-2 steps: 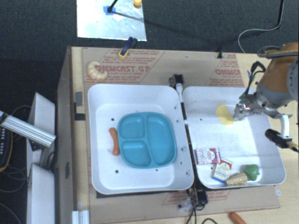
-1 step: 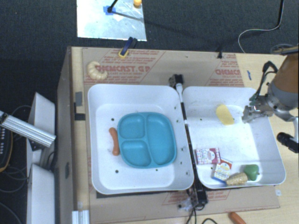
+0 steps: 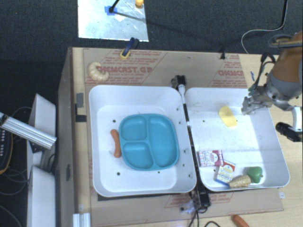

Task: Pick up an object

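Observation:
The right bin (image 3: 265,141) holds a yellow block (image 3: 227,116) near its back, a red and white carton (image 3: 210,158), a small snack box (image 3: 224,173), a beige root-like piece (image 3: 240,181) and a green pepper (image 3: 254,174) at the front. My gripper (image 3: 249,106) hangs at the bin's back right, a short way right of the yellow block and apart from it. In the left bin (image 3: 104,174) a blue divided tray (image 3: 148,141) lies beside an orange sausage (image 3: 116,143).
A pale croissant-shaped piece (image 3: 97,70) and a blue and yellow clip (image 3: 128,48) lie on the cardboard behind the left bin. A shiny sheet (image 3: 94,18) lies beyond. An orange item (image 3: 240,220) sits at the bench's front edge.

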Robot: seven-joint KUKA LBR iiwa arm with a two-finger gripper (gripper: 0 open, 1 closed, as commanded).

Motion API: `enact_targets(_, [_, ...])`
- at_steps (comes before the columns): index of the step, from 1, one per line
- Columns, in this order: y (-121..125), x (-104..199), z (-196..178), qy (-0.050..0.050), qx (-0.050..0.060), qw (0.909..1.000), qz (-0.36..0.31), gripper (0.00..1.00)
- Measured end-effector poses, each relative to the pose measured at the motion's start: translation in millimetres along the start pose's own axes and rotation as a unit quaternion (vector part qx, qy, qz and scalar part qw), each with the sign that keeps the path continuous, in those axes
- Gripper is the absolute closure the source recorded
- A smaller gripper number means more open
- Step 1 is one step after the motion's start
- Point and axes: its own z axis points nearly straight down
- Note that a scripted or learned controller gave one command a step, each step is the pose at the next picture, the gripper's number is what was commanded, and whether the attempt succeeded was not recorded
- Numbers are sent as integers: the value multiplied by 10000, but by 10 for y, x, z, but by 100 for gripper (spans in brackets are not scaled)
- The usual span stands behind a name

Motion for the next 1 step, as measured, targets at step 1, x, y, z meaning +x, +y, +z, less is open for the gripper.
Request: enact_targets(1, [11,-1,-112,-4,-18,10000,-11,100])
